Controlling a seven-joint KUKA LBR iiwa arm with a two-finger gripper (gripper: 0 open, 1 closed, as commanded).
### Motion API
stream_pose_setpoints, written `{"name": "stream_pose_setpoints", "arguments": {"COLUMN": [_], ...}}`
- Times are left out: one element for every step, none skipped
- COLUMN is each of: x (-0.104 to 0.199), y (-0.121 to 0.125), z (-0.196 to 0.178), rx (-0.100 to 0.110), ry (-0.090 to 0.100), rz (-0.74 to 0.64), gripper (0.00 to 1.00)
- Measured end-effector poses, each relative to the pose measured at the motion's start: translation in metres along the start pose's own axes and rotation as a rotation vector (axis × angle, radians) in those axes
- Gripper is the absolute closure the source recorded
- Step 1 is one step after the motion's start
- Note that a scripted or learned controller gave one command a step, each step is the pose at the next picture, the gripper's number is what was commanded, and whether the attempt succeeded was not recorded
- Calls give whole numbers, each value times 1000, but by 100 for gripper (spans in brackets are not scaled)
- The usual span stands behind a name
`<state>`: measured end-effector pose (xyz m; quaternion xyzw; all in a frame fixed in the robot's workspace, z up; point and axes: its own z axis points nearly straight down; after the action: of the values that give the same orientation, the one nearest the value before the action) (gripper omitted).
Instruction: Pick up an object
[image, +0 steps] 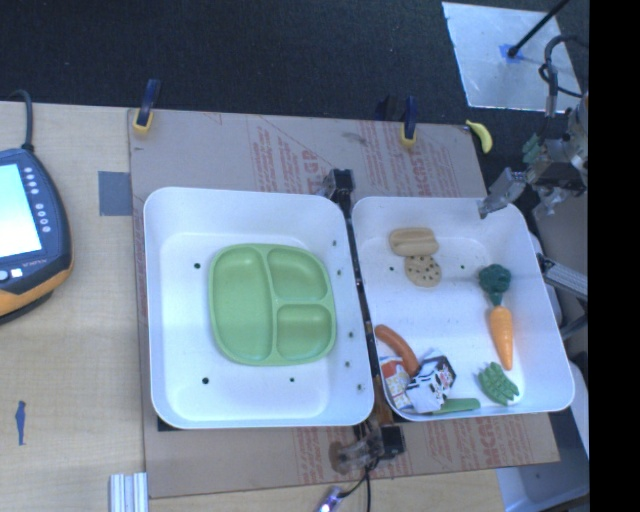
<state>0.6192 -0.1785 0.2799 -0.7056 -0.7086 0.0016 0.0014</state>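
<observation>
The gripper (497, 203) hangs at the far right corner of the right bin (455, 222), just over its rim, with nothing between its fingers; whether they are spread or closed I cannot tell from this angle. No object has been lifted, so the step in hand looks like choosing a target and coming down on it. The candidates all lie in the right bin: a bread roll (413, 241) and a cookie (423, 270) touching each other toward the far side, a broccoli (494, 281) near the right wall, a carrot (501, 336) just nearer than it, a green leafy piece (498, 383) at the near right, and a sausage (396, 347) beside a small printed carton (424, 383) and a green bean (455, 406) at the near edge. The left bin (170, 300) carries a green divided plate (270, 302). The carrot seems the cleanest pick, since it lies apart from its neighbours. Its long axis runs far to near, leafy end toward the far side and tip toward the near side, tilted slightly right. A good grasp would likely centre over the thick middle of the carrot and close across its width, left to right, descending straight to avoid nudging the broccoli or the bin wall.
</observation>
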Motion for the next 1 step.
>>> {"name": "stream_pose_setpoints", "arguments": {"x": [-33], "y": [36], "z": [119], "rx": [3], "ry": [1], "rz": [1], "gripper": [0]}}
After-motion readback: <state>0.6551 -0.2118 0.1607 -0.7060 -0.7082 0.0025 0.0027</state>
